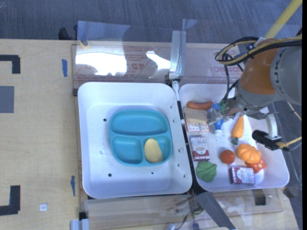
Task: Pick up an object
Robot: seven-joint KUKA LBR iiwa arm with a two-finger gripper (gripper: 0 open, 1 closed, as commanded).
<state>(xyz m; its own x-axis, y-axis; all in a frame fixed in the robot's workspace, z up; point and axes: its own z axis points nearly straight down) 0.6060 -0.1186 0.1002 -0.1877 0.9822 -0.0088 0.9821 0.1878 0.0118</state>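
Gripper (221, 113) low in right bin (280, 176) — state unclear, blurred beside carrot (238, 127)

The tool (221, 113) sits mostly under the arm's wrist, so how its fingers stand cannot be told. The arm (280, 75) itself is cut off by the right edge. Just beneath the tool a small blue and white thing (218, 124) is too blurred to name. Left of the tool, print on the packets (199, 147) is unreadable.

Wooden bench (38, 128) with black markings, two white bins (91, 143), clear plastic screen (124, 56) behind, blue carpet (144, 4) beyond
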